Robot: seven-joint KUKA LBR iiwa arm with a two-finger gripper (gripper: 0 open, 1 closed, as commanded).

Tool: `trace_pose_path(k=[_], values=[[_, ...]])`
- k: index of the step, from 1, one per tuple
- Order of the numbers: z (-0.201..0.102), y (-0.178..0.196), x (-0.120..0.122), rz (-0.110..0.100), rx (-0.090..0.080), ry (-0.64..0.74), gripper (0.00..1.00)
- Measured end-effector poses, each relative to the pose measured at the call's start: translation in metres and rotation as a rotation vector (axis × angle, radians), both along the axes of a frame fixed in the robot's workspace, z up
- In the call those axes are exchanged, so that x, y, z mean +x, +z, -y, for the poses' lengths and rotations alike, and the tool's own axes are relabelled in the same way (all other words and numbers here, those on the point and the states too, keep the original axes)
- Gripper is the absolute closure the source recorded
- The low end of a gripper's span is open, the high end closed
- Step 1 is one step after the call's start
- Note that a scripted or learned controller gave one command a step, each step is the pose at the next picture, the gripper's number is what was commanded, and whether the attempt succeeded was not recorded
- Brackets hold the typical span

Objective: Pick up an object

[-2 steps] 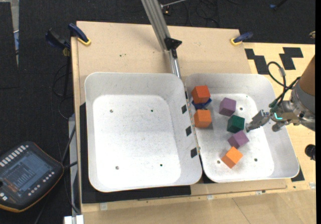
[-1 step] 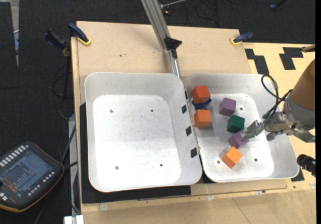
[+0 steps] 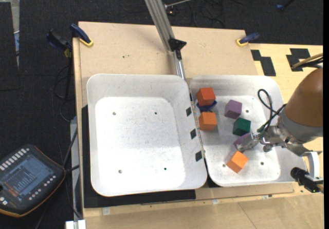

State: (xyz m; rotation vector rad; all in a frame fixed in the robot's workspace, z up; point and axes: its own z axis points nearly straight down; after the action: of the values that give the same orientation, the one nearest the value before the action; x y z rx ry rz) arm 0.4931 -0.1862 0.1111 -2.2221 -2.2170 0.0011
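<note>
Bench: pale tan board (image 3: 133, 48), matte and flat, filling the middle of the frame; a blue and yellow clamp (image 3: 81, 36) grips its upper left corner and another clamp (image 3: 247, 39) sits at the upper right.
Left bin: shallow white tray (image 3: 97, 120) with rounded corners and a finely speckled floor, at lower left of centre.
Right bin: matching white tray (image 3: 272, 171), touching the left bin along a shared edge, at lower right of centre; it holds every block.
Blocks: 6 small cubes with matte faces. An orange cube (image 3: 206, 95) sits on a blue block (image 3: 210, 105) near the bin's upper left; a second orange cube (image 3: 207, 120) lies just below them. A purple cube (image 3: 233, 108) and a dark green cube (image 3: 241, 126) sit near the bin's centre. A third orange cube (image 3: 237, 161) lies tilted at lower centre.
Purple piece: a dull purple shape (image 3: 241, 141) shows just beside the gripper tip, between the green cube and the lowest orange cube.
Arm: rounded orange and grey wrist (image 3: 307, 107) at the right edge of the frame, smooth and glossy, with a black cable looped above.
Gripper: metal-grey tip (image 3: 253, 142) low over the right bin, at the purple piece; whether it is wide, narrow or clasping anything cannot be told.
Pole: ribbed grey metal bar (image 3: 157, 10) slanting down from top centre.
Pendant: grey handheld console (image 3: 25, 176) with a screen, at lower left.
</note>
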Motion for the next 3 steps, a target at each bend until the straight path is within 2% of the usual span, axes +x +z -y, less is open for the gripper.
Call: trace_pose_path(k=[1,2,3], values=[[0.000,-0.013,0.001,0.003,0.001,0.003,0.00],[-0.001,-0.004,0.002,0.006,0.001,0.004,1.00],[0.003,0.039,0.006,0.008,-0.004,0.004,1.00]])
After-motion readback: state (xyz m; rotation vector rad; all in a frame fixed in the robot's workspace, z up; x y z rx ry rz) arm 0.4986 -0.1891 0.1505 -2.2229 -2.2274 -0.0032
